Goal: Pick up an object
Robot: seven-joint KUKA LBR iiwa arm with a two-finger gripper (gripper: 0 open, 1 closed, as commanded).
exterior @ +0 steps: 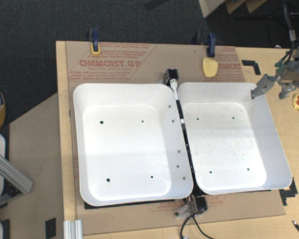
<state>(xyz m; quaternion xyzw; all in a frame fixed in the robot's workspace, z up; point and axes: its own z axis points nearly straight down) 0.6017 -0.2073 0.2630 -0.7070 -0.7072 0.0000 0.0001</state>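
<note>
My gripper [274, 87] hangs at the far right, above the back right corner of the right bin [269, 133]. Its two grey fingers stand apart, one [261, 86] pointing down-left over the bin's corner, and nothing shows between them. A small yellow object [210, 66] lies on the brown board just behind the right bin, well left of the gripper. A small red and yellow object [298, 101] lies on the bench at the right edge, just below the gripper.
The left bin [82, 133] and the right bin sit side by side on a brown board [119, 59], with a black cable [182, 128] along the seam. Two blue clamps [93, 36] hold the board's far edge. Metal framing [10, 176] stands at the left.
</note>
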